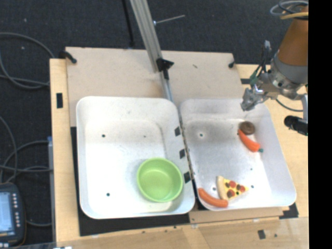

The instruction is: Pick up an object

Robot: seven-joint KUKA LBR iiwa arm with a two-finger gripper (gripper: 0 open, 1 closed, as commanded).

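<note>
The right bin [207, 139] holds a small brown round piece [247, 127] near its far right side, with an orange carrot [250, 141] lying just in front of it. At the bin's near edge lie a pizza slice toy [229, 188] and an orange sausage [212, 198]. A green bowl [160, 179] sits in the near right corner of the left bin [104, 139]. My gripper [249, 100] hangs over the far right part of the right bin, a little beyond the brown piece, with nothing seen between its fingers.
A slanted aluminium post [148, 30] rises from the bench behind the seam between the bins. The arm's orange band [293, 40] is at the upper right. Cables lie on the dark floor to the left.
</note>
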